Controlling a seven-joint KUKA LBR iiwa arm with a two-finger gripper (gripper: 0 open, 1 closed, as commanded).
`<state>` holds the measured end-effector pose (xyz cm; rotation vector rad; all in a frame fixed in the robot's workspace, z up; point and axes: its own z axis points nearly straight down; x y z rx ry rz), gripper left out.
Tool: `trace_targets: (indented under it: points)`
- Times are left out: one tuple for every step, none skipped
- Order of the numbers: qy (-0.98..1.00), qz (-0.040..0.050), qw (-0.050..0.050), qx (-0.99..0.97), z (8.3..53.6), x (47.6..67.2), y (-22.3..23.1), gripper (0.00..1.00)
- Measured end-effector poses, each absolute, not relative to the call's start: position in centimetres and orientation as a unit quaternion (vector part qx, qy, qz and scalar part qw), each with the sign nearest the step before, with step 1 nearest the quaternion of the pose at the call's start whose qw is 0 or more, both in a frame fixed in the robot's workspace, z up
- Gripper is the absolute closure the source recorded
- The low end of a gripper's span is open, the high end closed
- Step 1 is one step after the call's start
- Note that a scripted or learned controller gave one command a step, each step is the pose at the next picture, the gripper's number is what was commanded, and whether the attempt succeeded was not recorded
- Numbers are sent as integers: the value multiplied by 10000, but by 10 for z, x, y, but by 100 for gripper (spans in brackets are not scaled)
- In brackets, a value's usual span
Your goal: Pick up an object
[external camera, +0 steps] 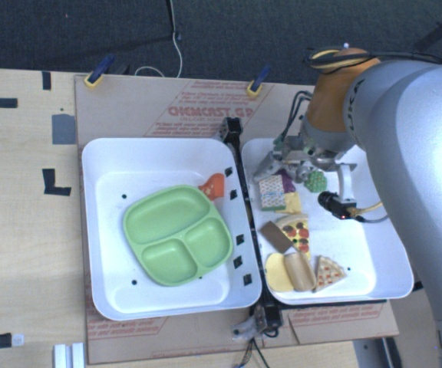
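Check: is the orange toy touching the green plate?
Touching. Camera view shows the orange toy lying against the green plate at its upper right rim, no white bin floor between them.

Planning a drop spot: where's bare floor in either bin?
Left bin: bare strips around the green tray, widest along the far wall, left of the orange piece. Right bin: bare right of the pizza slice; crowded under the gripper.
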<state>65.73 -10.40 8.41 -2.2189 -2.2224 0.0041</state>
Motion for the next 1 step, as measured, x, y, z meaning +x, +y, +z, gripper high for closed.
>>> trace_targets:
  points:
    - [-7080,0,0,-7062,84,669,-106,0]
